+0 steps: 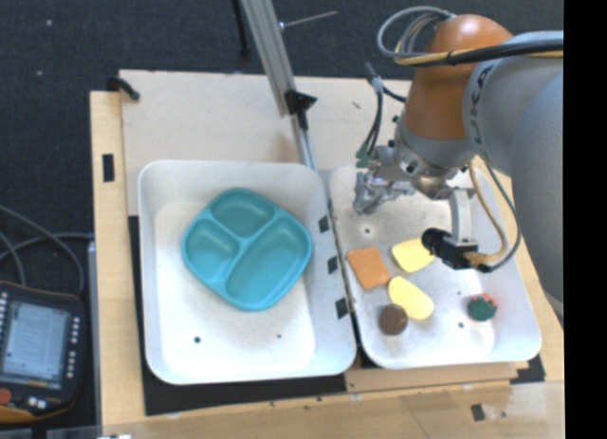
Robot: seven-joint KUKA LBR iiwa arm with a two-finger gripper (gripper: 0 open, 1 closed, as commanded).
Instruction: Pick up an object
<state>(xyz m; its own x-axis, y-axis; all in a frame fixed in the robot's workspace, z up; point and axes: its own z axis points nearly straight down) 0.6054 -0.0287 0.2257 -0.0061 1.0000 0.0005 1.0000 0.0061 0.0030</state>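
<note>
My gripper (367,196) hangs over the far left part of the right bin (512,338), above bare bin floor. Nearer the front lie an orange square piece (368,266), a yellow piece (412,256), a second yellow piece (410,297), a brown round object (393,320) and a small green object with a red spot (483,308). The orange square is the closest of them, a little in front of the gripper. Nothing shows in the gripper's grasp.
The left bin (166,342) holds a teal divided plate (248,247). A slanted metal rail (270,48) runs from the top of the view down to the wall between the bins. The arm's bulk covers the right bin's far right corner.
</note>
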